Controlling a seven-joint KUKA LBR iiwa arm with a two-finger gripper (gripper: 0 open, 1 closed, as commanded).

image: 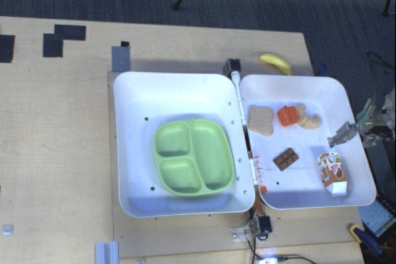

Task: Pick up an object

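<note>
Closest to the camera, a small carton [331, 173] lies in the right bin [309, 196], near a chocolate piece [285, 159], bread slice [260, 120], red item [288, 115] and pale pastry [309, 121]. Left bin [133, 133] holds a green divided plate [193, 156]. Gripper [346, 132] hangs at the right bin's far edge; whether it is open or closed cannot be told. Nothing appears picked up yet, so the whole pick remains.

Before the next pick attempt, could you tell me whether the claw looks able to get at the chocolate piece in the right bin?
Probably yes: the chocolate piece lies apart from its neighbours, with nothing over it, and the claw sits nearby.
</note>
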